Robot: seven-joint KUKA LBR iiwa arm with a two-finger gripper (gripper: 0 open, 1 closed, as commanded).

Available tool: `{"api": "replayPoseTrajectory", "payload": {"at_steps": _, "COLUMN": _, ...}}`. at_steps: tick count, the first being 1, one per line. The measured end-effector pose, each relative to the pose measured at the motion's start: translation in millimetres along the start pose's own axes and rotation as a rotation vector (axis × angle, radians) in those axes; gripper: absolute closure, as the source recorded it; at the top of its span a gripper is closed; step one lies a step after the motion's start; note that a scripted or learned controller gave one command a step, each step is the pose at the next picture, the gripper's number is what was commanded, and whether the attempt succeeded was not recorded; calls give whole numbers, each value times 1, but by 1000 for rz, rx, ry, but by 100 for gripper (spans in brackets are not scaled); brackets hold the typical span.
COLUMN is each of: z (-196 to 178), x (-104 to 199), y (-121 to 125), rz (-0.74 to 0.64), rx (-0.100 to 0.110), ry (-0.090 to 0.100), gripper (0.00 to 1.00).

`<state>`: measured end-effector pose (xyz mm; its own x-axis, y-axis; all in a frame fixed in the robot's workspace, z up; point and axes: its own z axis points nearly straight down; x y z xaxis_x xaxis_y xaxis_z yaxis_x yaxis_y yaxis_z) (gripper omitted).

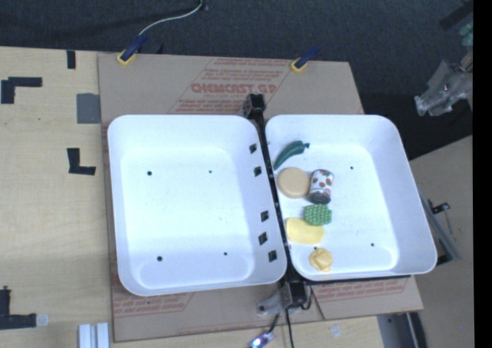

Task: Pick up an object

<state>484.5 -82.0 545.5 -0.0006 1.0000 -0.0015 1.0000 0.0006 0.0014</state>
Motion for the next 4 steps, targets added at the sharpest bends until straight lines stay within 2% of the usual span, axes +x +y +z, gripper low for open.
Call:
{"api": "replayPoseTrajectory", "payload": {"at_steps": 1, "z": 1, "x": 0, "y": 0, "rz": 0, "rx": 1, "ry": 0, "gripper": 0}}
{"api": "replayPoseTrajectory", "payload": {"at_steps": 2, "z": -10, "x": 0, "y": 0, "rz": 0, "rx": 0, "ry": -1, "gripper": 100}}
{"api": "replayPoseTrajectory", "payload": {"at_steps": 3, "z": -9, "x": 0, "y": 0, "rz": 0, "rx": 1, "ry": -1, "gripper": 0}}
{"api": "replayPoseTrajectory", "payload": {"at_steps": 4, "z": -20, "x": 0, "y": 1, "rz": 0, "rx": 0, "ry": -2, "gripper": 100}}
